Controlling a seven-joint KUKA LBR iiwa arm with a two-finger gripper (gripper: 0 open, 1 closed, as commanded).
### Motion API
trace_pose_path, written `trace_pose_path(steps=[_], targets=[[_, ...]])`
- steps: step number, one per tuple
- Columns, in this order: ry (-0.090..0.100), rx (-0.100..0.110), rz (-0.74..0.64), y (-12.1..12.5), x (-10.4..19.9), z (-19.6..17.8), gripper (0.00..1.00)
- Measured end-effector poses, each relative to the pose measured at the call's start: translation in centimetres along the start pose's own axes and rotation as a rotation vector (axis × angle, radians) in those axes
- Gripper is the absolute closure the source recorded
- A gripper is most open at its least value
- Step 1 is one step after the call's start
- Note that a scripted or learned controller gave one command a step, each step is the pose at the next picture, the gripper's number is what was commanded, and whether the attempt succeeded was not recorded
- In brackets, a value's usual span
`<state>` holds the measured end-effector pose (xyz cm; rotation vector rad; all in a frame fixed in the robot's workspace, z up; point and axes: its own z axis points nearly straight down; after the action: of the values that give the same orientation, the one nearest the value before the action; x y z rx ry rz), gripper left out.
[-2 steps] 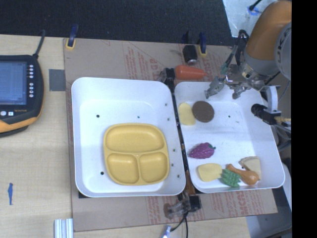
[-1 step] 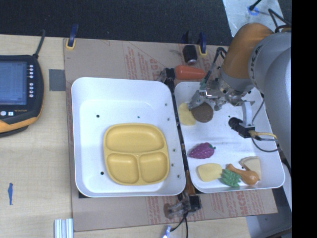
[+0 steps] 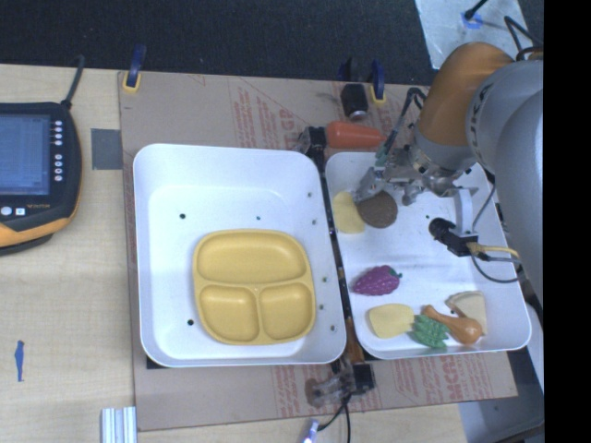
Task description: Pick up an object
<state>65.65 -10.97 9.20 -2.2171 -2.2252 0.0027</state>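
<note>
I am seeing the hand [image 3: 392,181] hanging low over the far left part of the right bin [image 3: 503,266], at the end of the grey arm [image 3: 503,109] with its orange band [image 3: 462,86], which is reaching in from the right. Whether its fingers are open or closed I cannot tell, since the wrist is hiding them from above.

Directly below and touching the hand in the picture, a round brown object [image 3: 377,211] is lying on the bin floor; I cannot tell whether it is gripped. Just to its left, a pale yellow piece [image 3: 347,214] is resting against the bin's left wall.

Nearer the front of the same bin, a purple grape bunch [image 3: 376,281] is sitting by the left wall. Along the front edge, a yellow slab [image 3: 391,320], a green leafy piece [image 3: 429,331], an orange drumstick-like piece [image 3: 454,323] and a pale wedge [image 3: 469,304] are lying close together. A black cable fitting [image 3: 451,235] is hanging over the middle of the bin beside the arm.

The left bin [image 3: 175,192] is holding a yellow divided tray [image 3: 254,284], lying flat in its front half.

Beyond the bins, an orange-and-black object [image 3: 349,136] is lying on the cardboard sheet [image 3: 231,109] that is covering the surface [image 3: 55,340]. At the far left, a control pendant [image 3: 35,169] is resting on the surface.
</note>
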Motion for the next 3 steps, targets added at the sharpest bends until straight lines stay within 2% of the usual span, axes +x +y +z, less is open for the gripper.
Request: trace_pose_path(steps=[1,2,3], targets=[[-0.001,-0.005,-0.002,0.2,0.0,-1.3,1.00],[0.002,0.002,0.002,-3.1,-0.5,-6.0,1.00],[0.002,0.003,0.002,-3.2,-0.5,-5.9,0.00]])
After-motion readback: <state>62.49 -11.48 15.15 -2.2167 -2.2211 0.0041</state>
